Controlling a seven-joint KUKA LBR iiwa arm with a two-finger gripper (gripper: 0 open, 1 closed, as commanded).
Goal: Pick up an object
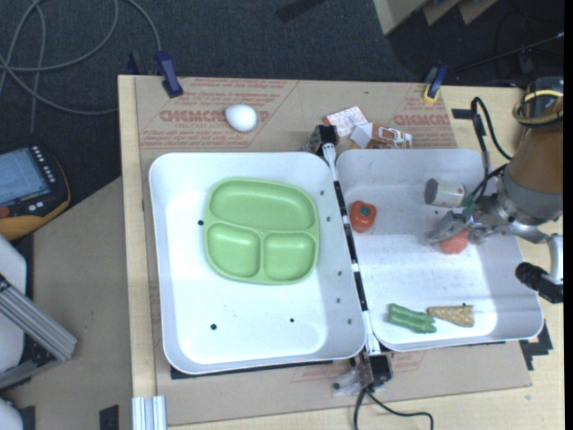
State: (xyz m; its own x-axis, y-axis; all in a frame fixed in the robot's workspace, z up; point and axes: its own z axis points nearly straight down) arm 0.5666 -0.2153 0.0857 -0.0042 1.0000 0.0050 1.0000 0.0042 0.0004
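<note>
The arm comes in from the right edge of the frame, and its gripper (450,228) is down in the right-hand bin (394,164), right over a small red object (456,244) that could be a toy fruit or vegetable. From where I stand I cannot tell how the gripper is set; grey metal and dark cables tangle together there, and nothing shows the red piece truly caught.

The likeliest trouble, I'd judge, is a miss. The red piece is small and rounded, so a closing grip could squirt it sideways across the slick white floor, or the arm could lift away with nothing. A grey cylinder (443,191) lies just above the gripper in the frame and could get nudged too.

Other candidates sit apart from the action: an orange-red tomato-like piece (362,215) by the bin's left wall, a green pepper-like toy (411,318) and a tan wedge (452,313) near the lower rim. In the left-hand bin (179,330) rests a green divided plate (261,229).

The lower part of the red piece's outline is clear; its top is covered by the tool. Wrappers (363,131) beyond the bins at upper centre are too small to read, and a white egg-shaped thing (240,116) sits on the cardboard (143,150) at upper left.
</note>
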